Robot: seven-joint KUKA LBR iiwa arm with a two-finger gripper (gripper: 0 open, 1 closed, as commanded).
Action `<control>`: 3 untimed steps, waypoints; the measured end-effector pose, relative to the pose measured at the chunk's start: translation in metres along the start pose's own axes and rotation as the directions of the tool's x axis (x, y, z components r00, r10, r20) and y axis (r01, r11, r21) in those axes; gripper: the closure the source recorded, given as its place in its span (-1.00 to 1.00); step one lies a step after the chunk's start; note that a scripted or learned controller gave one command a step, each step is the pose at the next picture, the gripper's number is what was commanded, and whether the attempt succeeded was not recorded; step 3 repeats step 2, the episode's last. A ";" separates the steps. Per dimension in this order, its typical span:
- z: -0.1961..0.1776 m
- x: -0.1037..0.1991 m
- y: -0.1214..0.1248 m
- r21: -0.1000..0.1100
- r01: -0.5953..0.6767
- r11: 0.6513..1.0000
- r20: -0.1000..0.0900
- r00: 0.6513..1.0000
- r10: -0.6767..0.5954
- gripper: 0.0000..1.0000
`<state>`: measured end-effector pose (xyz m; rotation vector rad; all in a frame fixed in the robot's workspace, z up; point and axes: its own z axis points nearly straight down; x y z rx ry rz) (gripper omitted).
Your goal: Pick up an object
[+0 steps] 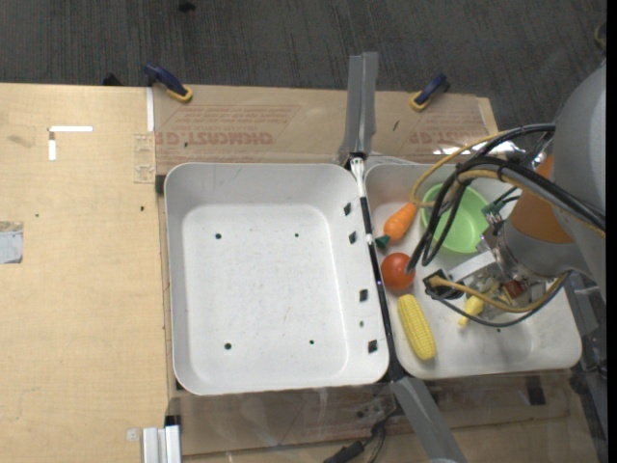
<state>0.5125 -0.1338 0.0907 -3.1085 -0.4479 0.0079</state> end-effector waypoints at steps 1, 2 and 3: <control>-0.002 0.080 0.087 0.028 -0.037 0.999 -0.009 0.999 0.037 1.00; 0.000 0.047 -0.006 0.000 0.203 0.979 0.000 0.979 -0.203 1.00; 0.000 0.047 -0.006 0.000 0.203 0.979 0.000 0.979 -0.203 1.00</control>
